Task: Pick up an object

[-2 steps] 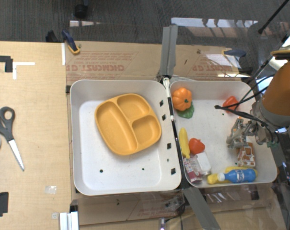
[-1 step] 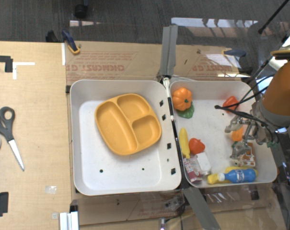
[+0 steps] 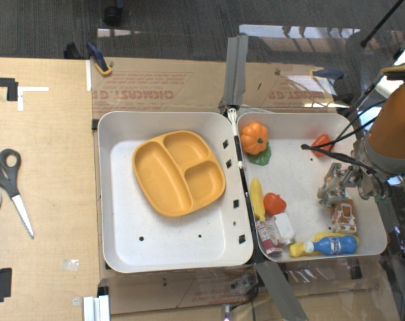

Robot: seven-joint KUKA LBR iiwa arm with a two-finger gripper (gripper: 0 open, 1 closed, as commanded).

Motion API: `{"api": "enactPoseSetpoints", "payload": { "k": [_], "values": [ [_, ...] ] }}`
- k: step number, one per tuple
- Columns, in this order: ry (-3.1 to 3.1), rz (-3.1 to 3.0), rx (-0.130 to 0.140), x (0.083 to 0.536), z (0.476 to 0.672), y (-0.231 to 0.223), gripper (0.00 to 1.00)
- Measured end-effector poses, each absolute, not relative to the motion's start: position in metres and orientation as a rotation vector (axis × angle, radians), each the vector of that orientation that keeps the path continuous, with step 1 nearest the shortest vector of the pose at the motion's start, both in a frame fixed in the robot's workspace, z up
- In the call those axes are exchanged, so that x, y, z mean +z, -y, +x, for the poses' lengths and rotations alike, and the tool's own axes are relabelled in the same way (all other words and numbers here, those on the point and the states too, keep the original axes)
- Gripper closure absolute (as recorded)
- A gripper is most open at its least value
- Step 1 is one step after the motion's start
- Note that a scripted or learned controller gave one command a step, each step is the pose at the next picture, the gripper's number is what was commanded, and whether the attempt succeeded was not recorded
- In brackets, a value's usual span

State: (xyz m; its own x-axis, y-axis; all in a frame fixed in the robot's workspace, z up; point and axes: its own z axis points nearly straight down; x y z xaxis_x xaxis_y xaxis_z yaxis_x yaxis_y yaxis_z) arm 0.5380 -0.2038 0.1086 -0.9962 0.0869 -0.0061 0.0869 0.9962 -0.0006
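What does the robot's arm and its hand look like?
The arm shows as a big rounded orange part at the picture's right. Thin black cables run across it. Its gripper is small, grey and metal, with lots of little parts.

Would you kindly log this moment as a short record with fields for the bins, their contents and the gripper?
left bin: yellow divided plate
right bin: orange pumpkin toy, banana, red toy, blue bottle, clear packet, brown packet
gripper: low in the right bin, above the brown packet
bench, left side: scissors
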Motion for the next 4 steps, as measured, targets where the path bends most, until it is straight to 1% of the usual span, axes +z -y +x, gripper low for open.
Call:
{"api": "enactPoseSetpoints", "payload": {
  "k": [1, 2, 3, 4],
  "values": [
    [-3.133, 0.137, -0.001, 0.109, 0.538, 0.204, 0.0],
    [-3.119, 0.361, 0.004, 0.091, 0.52, 0.209, 0.0],
    [-3.117, 0.355, 0.003, 0.1, 0.523, 0.208, 1.0],
    [-3.117, 0.356, 0.003, 0.1, 0.523, 0.208, 0.0]
  ]
}}
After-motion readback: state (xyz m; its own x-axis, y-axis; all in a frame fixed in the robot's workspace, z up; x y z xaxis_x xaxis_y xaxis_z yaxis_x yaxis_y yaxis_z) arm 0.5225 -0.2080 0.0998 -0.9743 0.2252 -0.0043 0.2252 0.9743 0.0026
